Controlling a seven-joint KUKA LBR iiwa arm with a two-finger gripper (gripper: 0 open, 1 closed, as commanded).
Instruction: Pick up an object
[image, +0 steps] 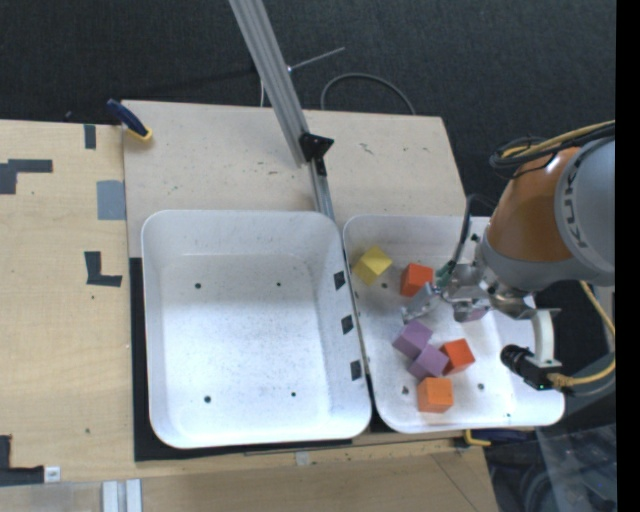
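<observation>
Camera view: in right bin, small blocks: yellow block near far left corner, red-orange block just right of it, two purple blocks touching mid-bin, orange cubes beside them. Gripper low over bin, just beside red-orange block; opening and any hold impossible to tell

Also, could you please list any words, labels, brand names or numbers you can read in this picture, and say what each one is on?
"KU": dark letters on the grey arm casing, cut off at the picture's edge, so the rest cannot be read.
Nothing else is readable: the blocks in the right bin, the left bin and the bench carry no legible text; the grey tape pieces on the bench are blank.
</observation>
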